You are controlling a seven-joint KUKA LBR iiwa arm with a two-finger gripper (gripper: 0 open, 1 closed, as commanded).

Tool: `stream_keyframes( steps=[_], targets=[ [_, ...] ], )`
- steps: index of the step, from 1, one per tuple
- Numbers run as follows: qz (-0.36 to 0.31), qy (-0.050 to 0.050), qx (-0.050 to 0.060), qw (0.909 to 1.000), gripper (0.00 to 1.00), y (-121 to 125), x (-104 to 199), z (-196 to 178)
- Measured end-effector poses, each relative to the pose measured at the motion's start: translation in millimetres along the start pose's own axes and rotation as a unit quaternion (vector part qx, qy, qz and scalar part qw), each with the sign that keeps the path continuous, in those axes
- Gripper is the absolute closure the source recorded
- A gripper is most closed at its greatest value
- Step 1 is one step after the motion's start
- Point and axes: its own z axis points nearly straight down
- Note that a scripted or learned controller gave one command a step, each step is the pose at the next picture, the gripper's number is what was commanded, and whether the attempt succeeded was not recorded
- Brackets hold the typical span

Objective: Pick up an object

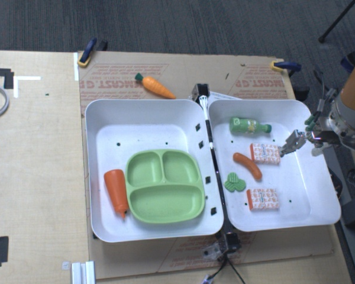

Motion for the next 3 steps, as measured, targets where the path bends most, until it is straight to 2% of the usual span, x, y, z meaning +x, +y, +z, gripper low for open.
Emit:
stream_keyframes(
  steps=[1,2,3],
  targets=[
    [-0.018,0.0,0.0,0.9998,0.0,10.2,31.8,142.8],
    [-0.017,0.0,-0.001,0.9999,1.0,10.9,31.4,133.2],
    [-0.017,0.0,-0.001,0.9999,0.0,10.9,31.4,133.2]
  ],
)
